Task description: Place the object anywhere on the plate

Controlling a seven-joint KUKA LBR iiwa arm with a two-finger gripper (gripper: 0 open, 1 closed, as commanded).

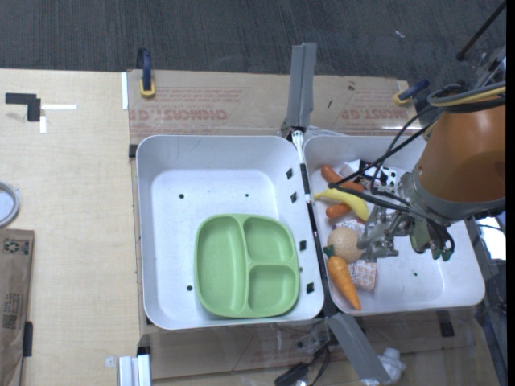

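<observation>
Orange-banded arm [463, 155], right of frame; gripper [378, 240] over right bin [451, 292], finger state indiscernible. Green plate [246, 265], left bin [161, 215]. Carrot [344, 282], lower centre-right.

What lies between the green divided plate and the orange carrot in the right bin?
In the camera view, the two white bins' adjoining walls separate the green divided plate from the orange carrot; nothing else.
</observation>
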